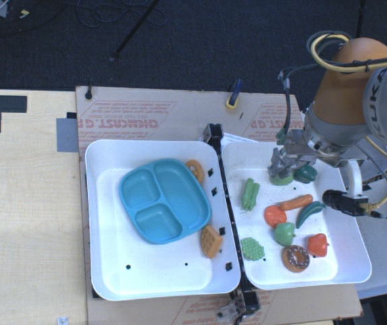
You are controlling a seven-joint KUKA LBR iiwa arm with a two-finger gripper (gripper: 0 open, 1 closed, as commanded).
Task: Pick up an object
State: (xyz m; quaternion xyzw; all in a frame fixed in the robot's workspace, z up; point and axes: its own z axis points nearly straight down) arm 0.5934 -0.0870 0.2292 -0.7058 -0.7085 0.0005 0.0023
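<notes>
Two white bins sitting on the bench. Gripper (283, 168) hovering in the right bin (356, 263) over a pale green piece (281, 179); finger state: can't tell

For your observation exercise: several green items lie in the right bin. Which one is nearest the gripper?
The pale green piece directly beneath the gripper, at the bin's far edge. The dark teal piece sits just beside it.

Light wood bench (24, 202), dark grey patches at its left. On it a cardboard sheet (153, 117) with red print, a blue-and-yellow clamp (233, 95) at its far edge. Two shallow white bins sit side by side on the cardboard, touching along a black divider: left bin (112, 276), right bin (346, 266). Dark floor with cables beyond the bench.
</notes>
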